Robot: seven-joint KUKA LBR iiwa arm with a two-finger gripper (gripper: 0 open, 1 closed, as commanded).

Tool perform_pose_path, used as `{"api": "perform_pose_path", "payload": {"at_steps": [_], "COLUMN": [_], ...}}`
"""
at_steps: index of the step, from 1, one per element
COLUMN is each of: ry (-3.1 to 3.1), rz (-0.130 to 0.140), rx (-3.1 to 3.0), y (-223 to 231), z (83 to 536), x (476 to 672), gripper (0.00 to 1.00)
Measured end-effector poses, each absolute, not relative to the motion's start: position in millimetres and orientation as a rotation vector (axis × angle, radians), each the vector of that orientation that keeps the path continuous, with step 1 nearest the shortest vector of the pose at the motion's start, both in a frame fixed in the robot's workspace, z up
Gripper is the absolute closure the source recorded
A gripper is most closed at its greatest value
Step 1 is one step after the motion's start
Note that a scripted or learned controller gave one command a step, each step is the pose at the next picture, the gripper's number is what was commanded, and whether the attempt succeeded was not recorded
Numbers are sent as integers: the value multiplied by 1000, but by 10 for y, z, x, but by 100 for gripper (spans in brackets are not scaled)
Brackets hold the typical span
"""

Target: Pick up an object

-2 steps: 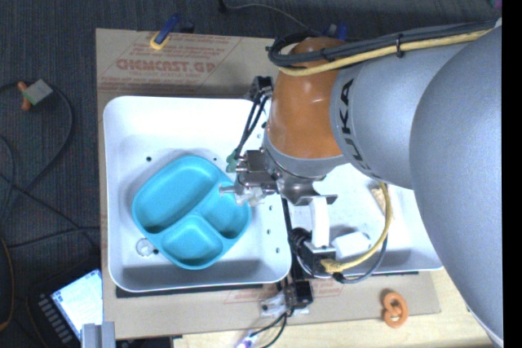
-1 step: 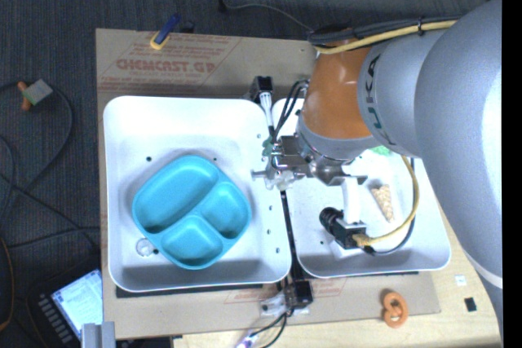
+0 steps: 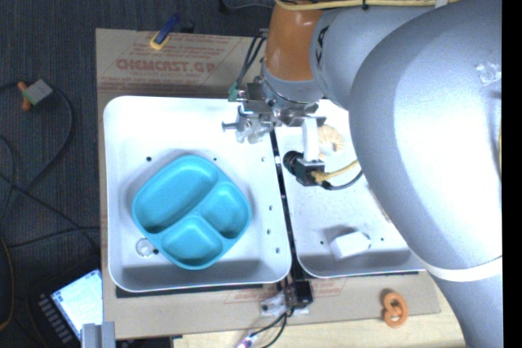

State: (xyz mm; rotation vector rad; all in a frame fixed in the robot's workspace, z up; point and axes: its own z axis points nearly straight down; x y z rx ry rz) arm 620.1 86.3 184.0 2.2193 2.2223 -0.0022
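A blue divided tray (image 3: 191, 209) lies in the left bin (image 3: 122, 134), filling most of its middle. In the right bin (image 3: 391, 261) a white block (image 3: 349, 243) rests near the front wall, and a pale peach object (image 3: 332, 136) peeks out from under the arm at the back. My gripper (image 3: 251, 125) hangs over the back right corner of the left bin, close to the divide between the bins and above and to the right of the blue tray. Nothing shows in it.
The grey arm covers much of the right bin. A small clear object (image 3: 144, 247) sits by the tray's front left. A blue-and-yellow item (image 3: 165, 30) lies on the cardboard behind the bins, and an orange ring (image 3: 395, 307) on the bench in front.
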Motion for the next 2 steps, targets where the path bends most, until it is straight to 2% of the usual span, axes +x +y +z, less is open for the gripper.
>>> {"api": "perform_pose_path", "payload": {"at_steps": [1, 2], "ry": [2222, 2224], "rz": [-1, -2], "rx": [2218, 2219], "y": [1284, 1722], "z": [2243, 2693], "x": [6512, 5882], "gripper": [100, 100]}}
